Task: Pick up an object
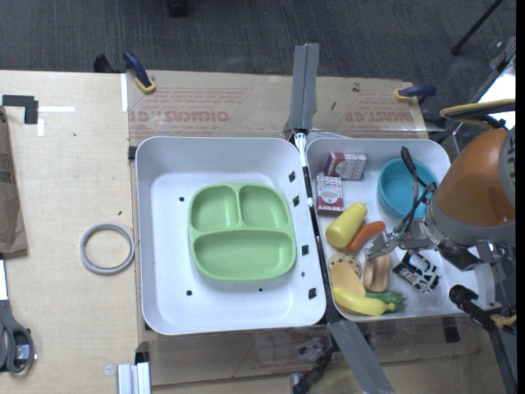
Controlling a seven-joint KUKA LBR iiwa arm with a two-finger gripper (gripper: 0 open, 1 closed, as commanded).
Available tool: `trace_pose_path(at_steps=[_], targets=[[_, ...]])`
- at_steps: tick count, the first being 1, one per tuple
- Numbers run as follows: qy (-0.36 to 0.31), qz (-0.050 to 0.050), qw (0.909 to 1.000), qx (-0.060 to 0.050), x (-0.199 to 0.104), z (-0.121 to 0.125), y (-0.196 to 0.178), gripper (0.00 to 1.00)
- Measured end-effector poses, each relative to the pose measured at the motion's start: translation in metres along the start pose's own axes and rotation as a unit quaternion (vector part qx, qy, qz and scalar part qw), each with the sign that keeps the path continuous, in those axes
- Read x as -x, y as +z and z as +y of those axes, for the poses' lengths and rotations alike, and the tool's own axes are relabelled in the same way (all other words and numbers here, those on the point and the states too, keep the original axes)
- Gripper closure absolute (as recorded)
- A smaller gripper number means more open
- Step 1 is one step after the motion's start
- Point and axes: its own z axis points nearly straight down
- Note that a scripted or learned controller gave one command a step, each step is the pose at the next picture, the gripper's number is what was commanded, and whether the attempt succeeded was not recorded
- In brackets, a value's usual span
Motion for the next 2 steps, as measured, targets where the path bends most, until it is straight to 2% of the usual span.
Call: trace_pose_path(at_steps=[1, 2], targets=[[0.070, -0.003, 0.9975, -0.003, -0.0258, 0.0223, 0.0011, 0.00], [0.070, -0.003, 0.9975, -0.003, -0.0258, 0.0224, 0.0011, 0.00]])
